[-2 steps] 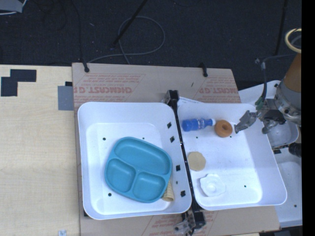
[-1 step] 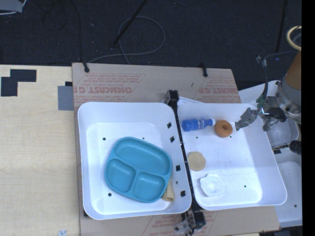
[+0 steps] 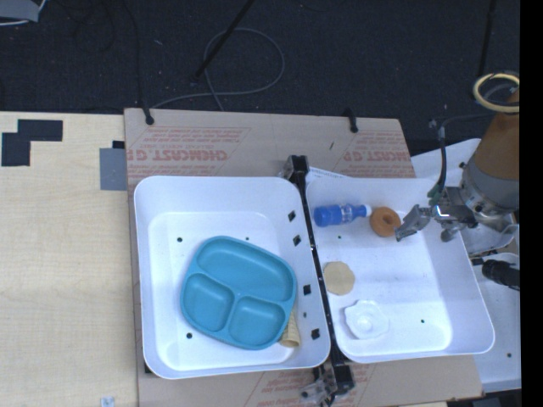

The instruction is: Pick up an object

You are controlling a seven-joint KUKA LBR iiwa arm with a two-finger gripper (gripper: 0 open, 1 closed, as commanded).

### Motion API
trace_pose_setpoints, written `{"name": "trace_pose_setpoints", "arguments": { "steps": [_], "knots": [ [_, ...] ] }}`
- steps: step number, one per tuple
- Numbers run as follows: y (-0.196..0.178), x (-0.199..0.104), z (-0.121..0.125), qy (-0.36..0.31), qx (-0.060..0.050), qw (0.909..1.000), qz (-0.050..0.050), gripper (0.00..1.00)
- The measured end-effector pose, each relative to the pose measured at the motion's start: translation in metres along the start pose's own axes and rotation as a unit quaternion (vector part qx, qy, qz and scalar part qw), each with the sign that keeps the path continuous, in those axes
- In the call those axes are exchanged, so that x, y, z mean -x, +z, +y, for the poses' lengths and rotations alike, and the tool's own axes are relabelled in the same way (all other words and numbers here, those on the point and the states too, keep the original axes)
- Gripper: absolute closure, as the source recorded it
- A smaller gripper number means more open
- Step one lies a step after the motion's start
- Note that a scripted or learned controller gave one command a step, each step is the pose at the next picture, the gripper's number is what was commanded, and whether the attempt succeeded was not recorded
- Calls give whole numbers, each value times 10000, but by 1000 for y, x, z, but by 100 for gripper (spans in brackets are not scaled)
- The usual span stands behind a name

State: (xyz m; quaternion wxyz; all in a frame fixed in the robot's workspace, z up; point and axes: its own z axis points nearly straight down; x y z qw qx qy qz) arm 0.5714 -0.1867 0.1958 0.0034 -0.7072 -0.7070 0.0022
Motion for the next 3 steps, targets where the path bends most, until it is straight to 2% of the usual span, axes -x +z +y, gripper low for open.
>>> {"name": "trace_pose_setpoints", "arguments": {
  "steps": [1,2,3],
  "knots": [
    [65,-2,-2,-2,-5,10000,6,0],
    [110,-3,-2,6,19,10000,-1,0],
    [98,-2,-2,22,26,10000,-6,100]
  ]
}}
